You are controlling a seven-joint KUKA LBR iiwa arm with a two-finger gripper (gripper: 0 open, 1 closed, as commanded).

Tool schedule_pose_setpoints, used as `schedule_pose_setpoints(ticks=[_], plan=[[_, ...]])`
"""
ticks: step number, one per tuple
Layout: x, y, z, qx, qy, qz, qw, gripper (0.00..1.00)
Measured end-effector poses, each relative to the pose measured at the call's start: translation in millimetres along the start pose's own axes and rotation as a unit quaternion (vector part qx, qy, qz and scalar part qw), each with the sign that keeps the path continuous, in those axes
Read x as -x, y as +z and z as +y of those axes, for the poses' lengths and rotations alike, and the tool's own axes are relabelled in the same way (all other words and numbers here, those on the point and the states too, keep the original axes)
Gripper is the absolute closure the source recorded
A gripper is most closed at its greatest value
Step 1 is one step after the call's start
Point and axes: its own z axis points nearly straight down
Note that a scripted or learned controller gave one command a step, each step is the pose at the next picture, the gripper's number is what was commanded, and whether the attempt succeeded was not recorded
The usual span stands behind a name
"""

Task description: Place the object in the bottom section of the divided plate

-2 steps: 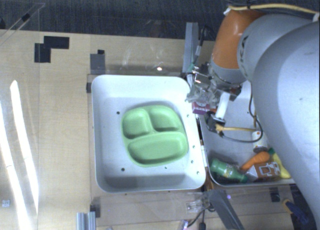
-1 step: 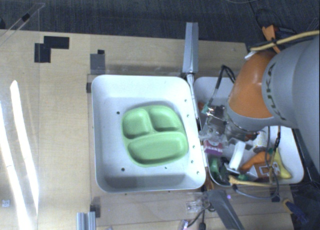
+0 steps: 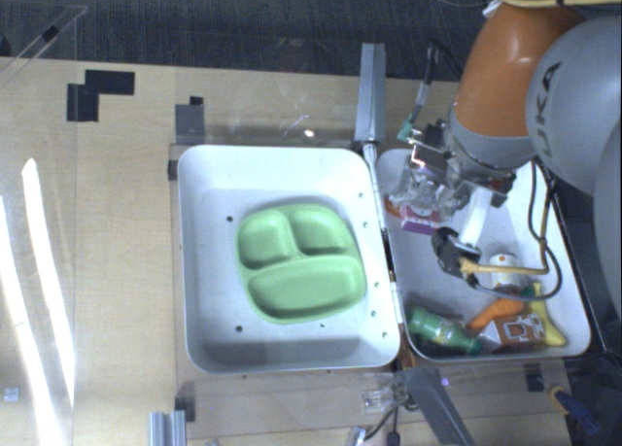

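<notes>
A green divided plate (image 3: pixel 255 279) lies in the left white bin (image 3: pixel 209 240), with two small sections at the top and one wide bottom section (image 3: pixel 306 289) that holds nothing. My gripper (image 3: pixel 425 197) is low in the upper left part of the right bin (image 3: pixel 575 323). It is just above a small purple item (image 3: pixel 419 225) and a red item (image 3: pixel 396 207) by the bin's left wall. The wrist hides what is under the gripper.
Along the right bin's front lie a green bottle (image 3: pixel 442 329), an orange carrot-like piece (image 3: pixel 496 311), a brown packet (image 3: pixel 520 330) and a yellow piece (image 3: pixel 553 328). A white and yellow round item (image 3: pixel 505 264) sits mid-bin. A metal divider (image 3: pixel 369 104) rises between the bins.
</notes>
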Motion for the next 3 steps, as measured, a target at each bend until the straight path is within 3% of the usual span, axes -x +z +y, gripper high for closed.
schedule_pose_setpoints(ticks=[1, 2, 3], plan=[[-53, 10, 12, -0.001, -0.008, -0.001, 1.0, 1.0], [-23, 98, -74, -0.003, 0.062, -0.001, 0.9981, 1.0], [-23, 88, -72, -0.003, 0.063, 0.0, 0.998, 1.0]])
